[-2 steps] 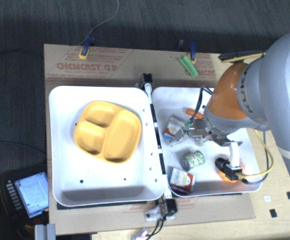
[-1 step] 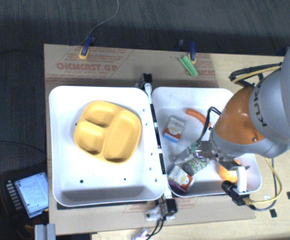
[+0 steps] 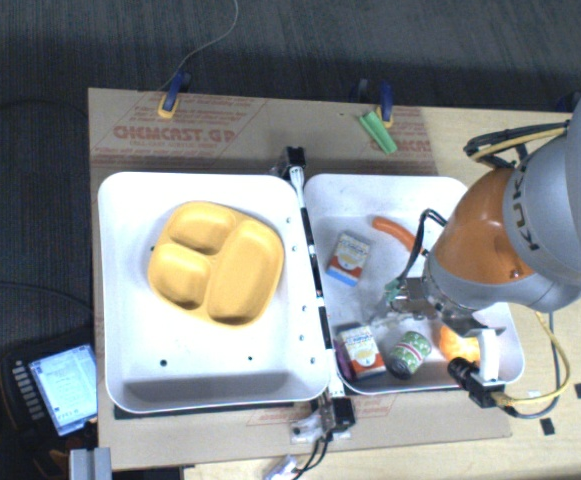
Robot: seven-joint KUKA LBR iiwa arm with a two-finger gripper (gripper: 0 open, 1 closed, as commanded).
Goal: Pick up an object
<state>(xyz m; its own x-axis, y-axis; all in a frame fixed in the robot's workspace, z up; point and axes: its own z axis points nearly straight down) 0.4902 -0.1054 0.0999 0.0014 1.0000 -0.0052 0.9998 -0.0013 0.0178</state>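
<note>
Red print on the cardboard sheet (image 3: 185,133) under the bins reads "CHEMCAST GP". The gripper (image 3: 410,303) hangs low in the right bin (image 3: 322,268); whether it grips anything cannot be told. Just near of it lie a small red-labelled carton (image 3: 361,351) and a dark green-labelled can (image 3: 408,354), their print unreadable. A yellow compartment tray (image 3: 217,261) fills the left bin (image 3: 120,298).

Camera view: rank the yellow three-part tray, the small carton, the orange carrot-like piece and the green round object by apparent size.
1. yellow three-part tray
2. small carton
3. green round object and orange carrot-like piece: too alike to rank; the carrot is partly hidden.
</note>
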